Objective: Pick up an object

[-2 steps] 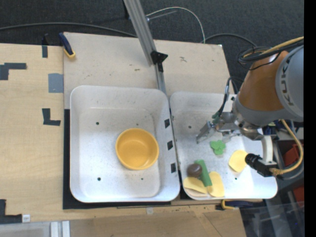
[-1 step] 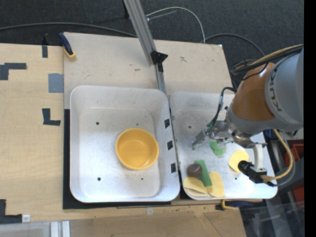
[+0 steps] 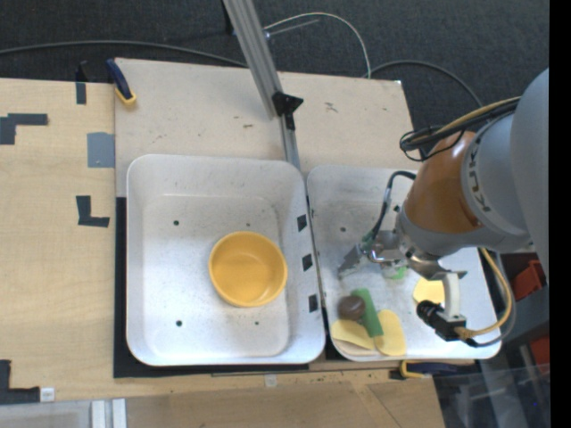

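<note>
In the right bin, my gripper hangs over the bare floor near the middle, open, with nothing between its fingers. Just below it, toward the front, lie a green stick-shaped object, a brown rounded object touching it, and pale yellow flat pieces underneath them. Another yellow piece and a small green bit peek out beside the wrist, partly hidden by the arm. A yellow bowl sits upright in the left bin.
The grey arm with its orange band covers the right bin's right half. A slanted metal pole crosses the back of the bench. The divider between the bins runs just left of the gripper.
</note>
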Available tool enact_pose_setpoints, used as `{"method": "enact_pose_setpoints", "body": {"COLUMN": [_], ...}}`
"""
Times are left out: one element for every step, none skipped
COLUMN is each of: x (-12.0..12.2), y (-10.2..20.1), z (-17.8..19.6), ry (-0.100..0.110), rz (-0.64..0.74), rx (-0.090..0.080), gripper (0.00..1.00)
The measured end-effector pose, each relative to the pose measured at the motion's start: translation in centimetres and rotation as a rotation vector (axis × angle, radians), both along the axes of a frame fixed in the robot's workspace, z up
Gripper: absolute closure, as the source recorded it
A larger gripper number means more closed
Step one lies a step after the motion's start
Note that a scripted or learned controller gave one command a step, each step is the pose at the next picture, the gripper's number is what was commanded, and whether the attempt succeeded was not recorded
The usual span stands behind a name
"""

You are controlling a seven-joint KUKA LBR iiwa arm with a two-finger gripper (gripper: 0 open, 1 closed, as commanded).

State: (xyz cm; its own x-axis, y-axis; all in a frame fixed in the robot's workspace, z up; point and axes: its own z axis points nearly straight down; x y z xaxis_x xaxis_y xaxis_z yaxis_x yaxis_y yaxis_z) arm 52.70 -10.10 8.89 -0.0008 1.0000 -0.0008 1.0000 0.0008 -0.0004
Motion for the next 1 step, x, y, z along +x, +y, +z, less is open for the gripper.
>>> {"method": "enact_pose_setpoints", "body": {"x": [-0.03], "y": [0.07], "z": [1.06], "ry": [0.002], "rz": [0.001], "rx": [0.002], "gripper": [1.00]}}
